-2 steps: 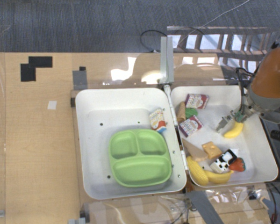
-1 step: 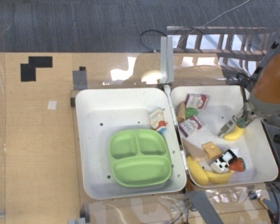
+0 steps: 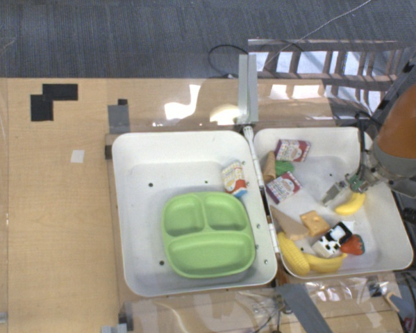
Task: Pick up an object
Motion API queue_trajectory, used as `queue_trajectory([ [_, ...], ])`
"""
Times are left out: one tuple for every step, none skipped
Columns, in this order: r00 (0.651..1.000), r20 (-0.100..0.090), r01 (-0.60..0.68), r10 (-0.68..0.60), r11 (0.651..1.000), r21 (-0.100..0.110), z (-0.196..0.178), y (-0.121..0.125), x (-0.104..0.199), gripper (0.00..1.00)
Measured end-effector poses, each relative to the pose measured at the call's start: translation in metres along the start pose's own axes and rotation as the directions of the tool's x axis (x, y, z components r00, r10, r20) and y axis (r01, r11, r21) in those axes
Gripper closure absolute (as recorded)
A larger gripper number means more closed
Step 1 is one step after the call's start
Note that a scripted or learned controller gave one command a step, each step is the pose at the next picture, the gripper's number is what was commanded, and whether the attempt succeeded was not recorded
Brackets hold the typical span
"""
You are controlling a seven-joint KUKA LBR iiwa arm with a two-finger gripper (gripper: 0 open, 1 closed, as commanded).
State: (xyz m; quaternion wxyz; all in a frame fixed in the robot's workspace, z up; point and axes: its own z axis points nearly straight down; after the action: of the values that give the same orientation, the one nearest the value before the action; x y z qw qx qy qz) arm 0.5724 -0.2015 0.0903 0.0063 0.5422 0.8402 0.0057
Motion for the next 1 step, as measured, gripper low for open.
queue_trajectory([
  [0.999,0.002,-0.049,0.049,0.999,0.006,0.0027,0.0493,-0.0248,0.00],
])
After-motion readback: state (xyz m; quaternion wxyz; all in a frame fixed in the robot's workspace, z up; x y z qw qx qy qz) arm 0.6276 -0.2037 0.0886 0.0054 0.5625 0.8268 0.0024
